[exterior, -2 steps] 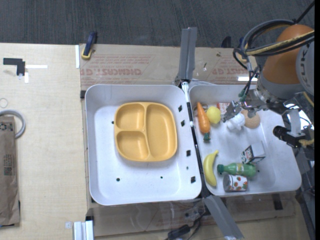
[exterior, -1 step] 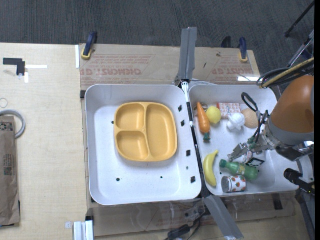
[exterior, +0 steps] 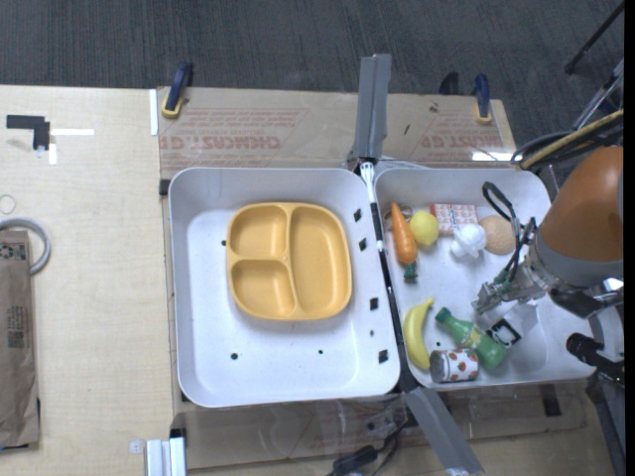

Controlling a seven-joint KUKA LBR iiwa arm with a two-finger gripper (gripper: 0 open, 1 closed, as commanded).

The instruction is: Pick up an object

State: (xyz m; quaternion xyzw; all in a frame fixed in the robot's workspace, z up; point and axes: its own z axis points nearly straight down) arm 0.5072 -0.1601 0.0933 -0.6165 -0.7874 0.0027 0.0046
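**Nearly on it: gripper low in the right bin, beside the green bottle**

Camera view, from above at a slant. Arm comes in from the right, and its gripper sits low over the right bin, in the bin's right half. Can't tell what state the tool is in: the wrist hardware is a dark tangle at this res, and nothing reads as caught in it.

Likeliest target, judging by closeness, is the green bottle. It lies on its side just below and a bit to the left of the gripper, i.e. toward the bin's front wall. Long axis runs on a diagonal, from upper left to lower right in the frame; the narrow end seems to point upper left, toward the banana, though that end is small and I'd hold it loosely. So the coming move prob. calls for a short shift toward the front wall, w/ the closing direction set across that diagonal, not along it.

Crowding matters. A small can with a red-and-white label touches or nearly touches the bottle's lower side. Banana lies just left, long axis roughly up-down. Further back: carrot, lemon, a white lump, a tan egg-like thing, well apart from the bottle.

Left bin holds a yellow divided plate, far from the gripper.
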